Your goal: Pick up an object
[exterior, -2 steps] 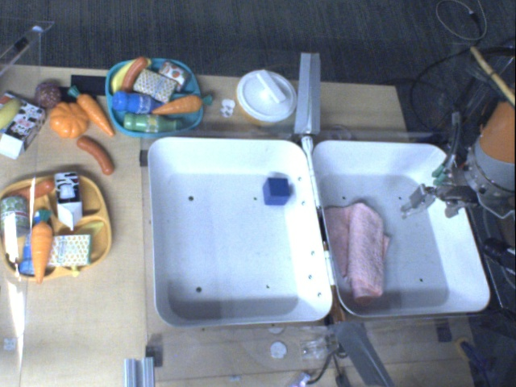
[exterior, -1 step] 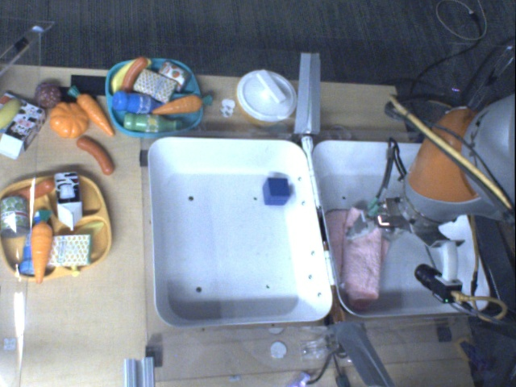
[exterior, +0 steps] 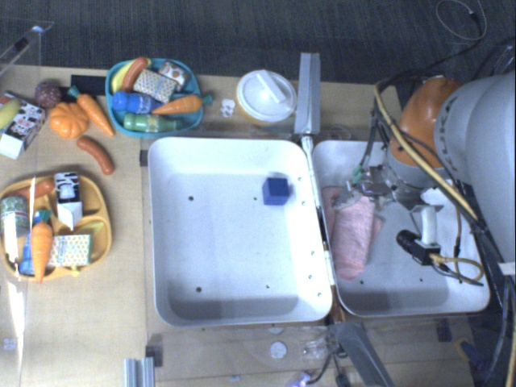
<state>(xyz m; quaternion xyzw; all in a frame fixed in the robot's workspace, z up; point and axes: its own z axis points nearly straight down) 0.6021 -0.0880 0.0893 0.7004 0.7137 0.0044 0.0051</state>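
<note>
The gripper (exterior: 364, 190) sits low in the right bin (exterior: 463, 293), at its upper left part, directly over the top end of a pink cloth-like roll (exterior: 352, 234). Its metal fingers are lost among brackets and cables, so whether they are spread or closed, and whether they have hold of the roll, cannot be told. The roll lies lengthwise along the bin's left wall, its upper end under the claw and its lower end free on the bin floor.

Behind the claw the wrist hardware spreads to the right, with a small black fitting and a white part beside it and yellow and black cables looping past. The arm (exterior: 480, 151) comes in from the right as a broad grey body angled down toward the bin, with the orange band (exterior: 419, 111) showing at its upper left.

In the left bin (exterior: 201, 297) a small blue cube (exterior: 276, 190) rests near the upper right corner, well apart from the claw, across the wall between the bins.

Outside the bins, a white lidded bowl (exterior: 266, 95) stands above the left bin; a blue basket of toy food (exterior: 155, 97) lies further left, and a yellow tray of toys (exterior: 55, 226) at the bench's left edge.
</note>
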